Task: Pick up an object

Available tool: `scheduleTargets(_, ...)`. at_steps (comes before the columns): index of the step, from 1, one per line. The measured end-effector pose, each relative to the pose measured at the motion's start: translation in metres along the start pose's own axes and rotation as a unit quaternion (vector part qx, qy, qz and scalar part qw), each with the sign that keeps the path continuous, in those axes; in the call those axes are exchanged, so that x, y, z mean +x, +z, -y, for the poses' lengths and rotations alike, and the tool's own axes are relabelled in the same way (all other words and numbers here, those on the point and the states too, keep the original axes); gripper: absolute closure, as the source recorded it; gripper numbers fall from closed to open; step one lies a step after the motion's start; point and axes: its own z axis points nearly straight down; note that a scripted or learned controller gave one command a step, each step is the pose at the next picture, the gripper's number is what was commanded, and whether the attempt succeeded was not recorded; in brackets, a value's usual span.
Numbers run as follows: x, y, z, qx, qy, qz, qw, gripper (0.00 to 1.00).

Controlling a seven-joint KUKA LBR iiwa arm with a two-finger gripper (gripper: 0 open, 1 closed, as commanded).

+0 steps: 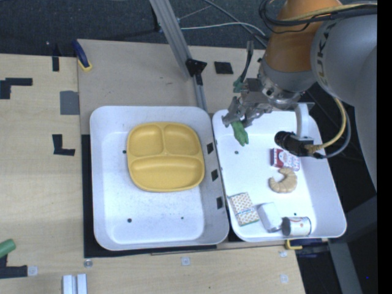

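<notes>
Nearest the camera, the right bin (331, 216) had a small bottle (293, 226) lying on its side at the front edge, with a checkered packet (242, 208) just left of it. Further in sat a croissant (283, 180), and touching its far side a red-and-white carton (283, 158). The left bin (104, 164) carried a yellow divided plate (165, 157), well apart from all that. At the far end of the right bin the claw (240, 120) hung just above the floor, and a green thing (240, 133) seemed to stick out from between its tips, so I'd say it was pinching that, though the grip looked shallow, more on one end than the middle. If that was the pick, the smart move looked like a slow, straight lift, no swing, since a long piece held by its end would want to pivot and slip. Staying away from the divider wall next to it mattered too, because a bump there could knock it loose. If it dropped, I'd have gone again lower and closer to its middle.
</notes>
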Motion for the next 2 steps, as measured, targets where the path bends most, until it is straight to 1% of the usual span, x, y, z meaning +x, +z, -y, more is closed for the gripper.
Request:
scheduleTargets(1, 0.052, 0.001, 0.023, 0.001, 0.0, 0.001, 1.0, 1.0)
scheduleTargets(2, 0.096, 0.005, 0.044, 0.001, 0.0, 0.001, 1.0, 1.0)
